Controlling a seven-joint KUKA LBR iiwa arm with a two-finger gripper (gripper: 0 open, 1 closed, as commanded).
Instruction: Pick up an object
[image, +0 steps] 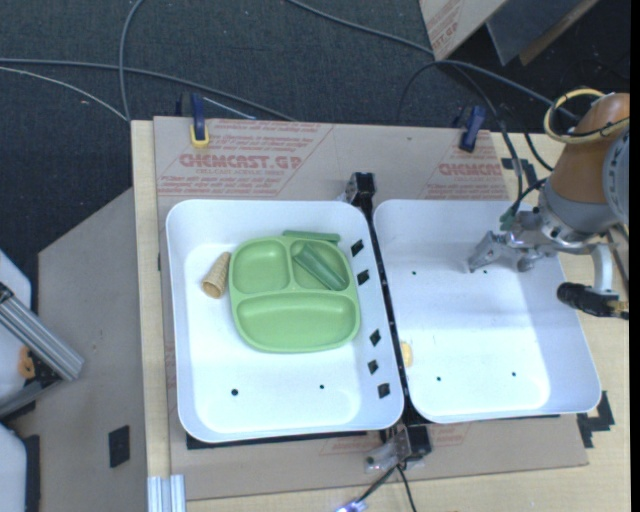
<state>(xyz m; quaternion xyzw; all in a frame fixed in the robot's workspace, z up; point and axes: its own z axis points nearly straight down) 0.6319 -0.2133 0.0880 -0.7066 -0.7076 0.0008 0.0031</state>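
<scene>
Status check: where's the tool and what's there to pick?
Tool over right white bin, holding nothing. Green divided plastic plate, tan cone in left white bin. Path across unobstructed.

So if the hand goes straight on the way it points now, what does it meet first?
Probably the bare floor of the right shallow white bin: the hand points leftward and down over it. The green divided plate lies beyond, in the left bin. Depth is unclear.

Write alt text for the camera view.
A grey and orange robot arm's gripper hovers over the right white bin. The left white bin holds a green divided plate with a tan cone beside it.
</scene>
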